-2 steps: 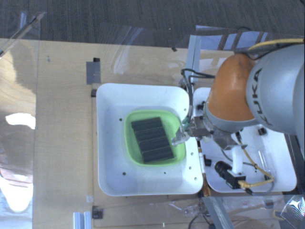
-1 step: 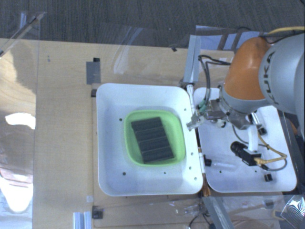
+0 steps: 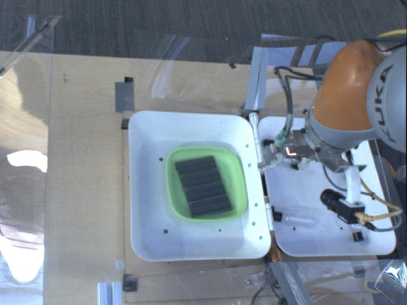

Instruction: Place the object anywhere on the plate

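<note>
I read the wooden bench [image 3: 70,189] as filling the frame's left and lower parts, under dark carpet [image 3: 159,11] along the top. The arm [image 3: 356,88], orange band uppermost, occupies the upper right, hanging over the right bin [image 3: 318,234]. The left bin [image 3: 146,189] lies at centre, touching the right bin along a shared edge. Inside the left bin sits the green plate [image 3: 175,170], square with rounded corners. The object [image 3: 203,186], a dark ribbed rectangular block, rests on the plate, slightly tilted. The gripper [image 3: 289,150] is partly hidden beneath the wrist at the right bin's upper left; I cannot tell how it is set.
</note>
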You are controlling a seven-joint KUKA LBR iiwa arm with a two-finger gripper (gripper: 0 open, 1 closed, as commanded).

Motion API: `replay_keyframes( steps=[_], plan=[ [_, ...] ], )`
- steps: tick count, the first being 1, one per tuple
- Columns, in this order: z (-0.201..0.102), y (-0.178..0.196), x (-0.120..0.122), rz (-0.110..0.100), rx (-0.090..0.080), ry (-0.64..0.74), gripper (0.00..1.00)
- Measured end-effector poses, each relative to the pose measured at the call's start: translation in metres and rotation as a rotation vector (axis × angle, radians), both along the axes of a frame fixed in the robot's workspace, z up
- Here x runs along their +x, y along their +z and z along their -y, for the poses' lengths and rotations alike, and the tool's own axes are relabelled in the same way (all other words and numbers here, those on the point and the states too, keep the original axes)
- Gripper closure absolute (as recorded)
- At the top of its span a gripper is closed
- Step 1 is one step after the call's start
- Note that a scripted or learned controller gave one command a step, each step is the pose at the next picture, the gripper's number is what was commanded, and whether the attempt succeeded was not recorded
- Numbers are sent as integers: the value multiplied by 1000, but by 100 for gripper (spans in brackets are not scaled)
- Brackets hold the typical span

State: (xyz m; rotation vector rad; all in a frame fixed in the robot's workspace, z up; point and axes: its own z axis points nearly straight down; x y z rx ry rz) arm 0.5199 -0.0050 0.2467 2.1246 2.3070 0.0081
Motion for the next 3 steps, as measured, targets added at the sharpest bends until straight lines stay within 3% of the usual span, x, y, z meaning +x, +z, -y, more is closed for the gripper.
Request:
replay_keyframes(
  steps=[1, 2, 3],
  plan=[
    [-35, 29, -32, 0, 1, -59, 0],
    [-6, -1, -27, -3, 0, -93, 0],
    [3, 2, -31, -2, 1, -131, 0]
  ],
)
